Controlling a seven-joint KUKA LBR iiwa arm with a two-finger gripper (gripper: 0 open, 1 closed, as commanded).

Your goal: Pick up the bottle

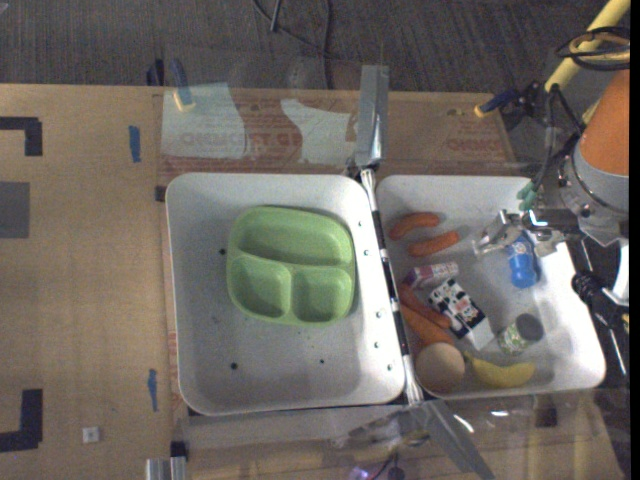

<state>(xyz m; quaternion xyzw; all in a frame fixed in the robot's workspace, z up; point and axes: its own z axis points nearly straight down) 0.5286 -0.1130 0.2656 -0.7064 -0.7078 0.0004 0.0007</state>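
Observation:
A small blue bottle point(522, 267) lies in the right bin point(585, 313), toward its right side. My gripper point(514, 235) is directly above the bottle's far end, reaching in from the right under the orange-banded wrist. Its metal fingers point(490, 240) are spread open, one to the left of the bottle's top and one to the right. The bottle rests on the bin floor and its top end is partly hidden by the gripper.
The right bin also holds two sausages point(414, 224), a carrot point(425, 321), an egg point(440, 366), a banana point(502, 372), a black-and-white carton point(457, 306), a pink bar point(432, 272) and a small jar point(520, 333). A green divided plate point(292, 264) lies in the left bin point(200, 348).

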